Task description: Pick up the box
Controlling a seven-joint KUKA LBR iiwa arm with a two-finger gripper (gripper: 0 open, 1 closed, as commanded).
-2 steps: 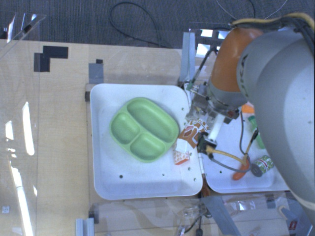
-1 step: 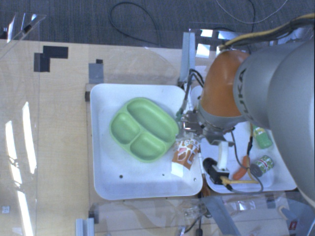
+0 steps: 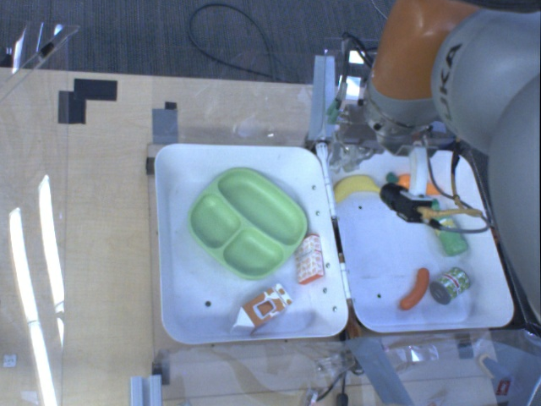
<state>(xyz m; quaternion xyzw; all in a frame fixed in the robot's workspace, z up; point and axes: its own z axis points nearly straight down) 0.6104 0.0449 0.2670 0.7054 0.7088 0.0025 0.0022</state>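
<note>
Two small boxes lie in the left bin (image 3: pixel 182 311). A red and white carton (image 3: pixel 310 258) rests against the green plate's right edge, close to the wall between the bins. An orange and white box (image 3: pixel 266 304) lies tilted near the bin's front edge. My gripper (image 3: pixel 353 149) hangs under the orange-banded wrist (image 3: pixel 410 41), over the back left corner of the right bin (image 3: pixel 376 307), just above a yellow item (image 3: pixel 355 186). It stands well behind both boxes and apart from them, with its tips hidden in clutter.
A green divided plate (image 3: pixel 247 220) fills the middle of the left bin. The right bin holds a small orange piece (image 3: pixel 404 178), a green item (image 3: pixel 453 242), a sausage (image 3: pixel 413 288) and a can (image 3: pixel 450 285). A black cable (image 3: pixel 410 205) dangles across it.
</note>
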